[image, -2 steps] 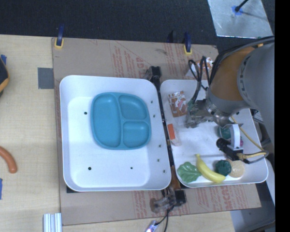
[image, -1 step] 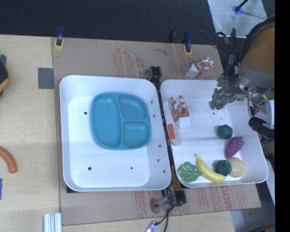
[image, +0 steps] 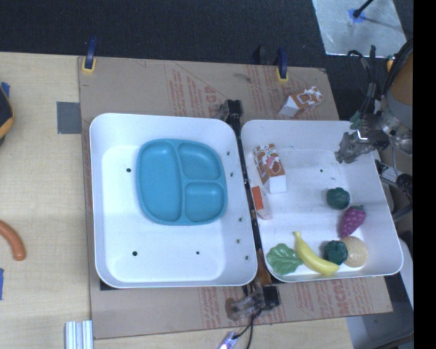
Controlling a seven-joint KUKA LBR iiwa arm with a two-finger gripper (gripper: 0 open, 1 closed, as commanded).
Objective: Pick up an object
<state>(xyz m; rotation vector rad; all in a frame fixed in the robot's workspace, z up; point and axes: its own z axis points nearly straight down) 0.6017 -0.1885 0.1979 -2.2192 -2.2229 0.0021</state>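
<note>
My gripper (image: 347, 151) hangs over the far right corner of the right bin (image: 305, 140), with nothing seen between its fingers. Below it in that bin lie a dark green ball (image: 338, 198), a bunch of purple grapes (image: 352, 220), a second dark green piece (image: 335, 251), a pale round fruit (image: 355, 252), a yellow banana (image: 312, 255) and a green leaf (image: 282, 259). A small carton (image: 269, 168) lies along the bin's left side, with an orange stick (image: 257, 197) below it.
The left bin (image: 109, 217) holds a blue divided plate (image: 182, 181). A small carton (image: 302, 101) lies on the cardboard beyond the right bin. A toy sausage (image: 9, 238) rests on the bench at far left. Clamps hold the cardboard's far edge.
</note>
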